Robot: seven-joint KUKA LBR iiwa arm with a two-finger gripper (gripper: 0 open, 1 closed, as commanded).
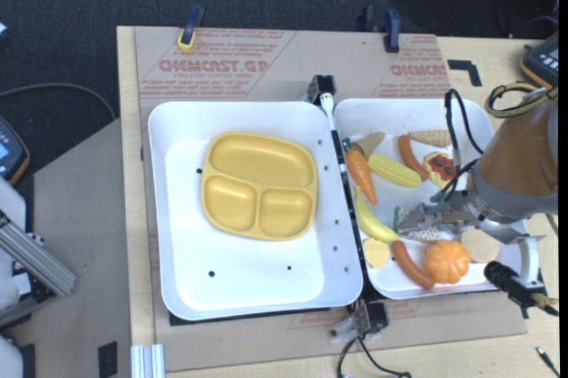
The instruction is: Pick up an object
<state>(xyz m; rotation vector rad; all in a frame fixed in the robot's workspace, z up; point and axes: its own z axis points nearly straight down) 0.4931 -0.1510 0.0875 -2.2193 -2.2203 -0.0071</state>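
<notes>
Gripper (417, 221) is low inside the right bin (390, 112), reaching in from the right, with its metal tip over the middle of the food pile. I cannot tell whether the fingers are spread or pressed together; the tip reads as a grey blur against the bin floor, and I see nothing clearly between them.

Candidates in the right bin:
- carrot (360, 175) at the left wall, lying lengthwise
- corn cob (393, 169) just right of it
- red sausage (410, 154) at the far side
- banana (376, 225) just left of the gripper tip
- second sausage (412, 264) and a small orange pumpkin (446, 261) at the near edge, touching or nearly so
- a pale round slice (378, 254) near the banana's near end

The left bin (169, 190) holds a yellow divided plate (260, 185), well apart from the arm.

My reading: the descent is at or near grasp height, and no object is picked yet.

To do this step well, I would choose one item and centre on it. The banana is closest, but it is curved and crowded by the slice. I would close across its short width, not along it, then lift straight up, slowly. Risk: the fingers catch two toys at once or push the banana toward the bin wall.
</notes>
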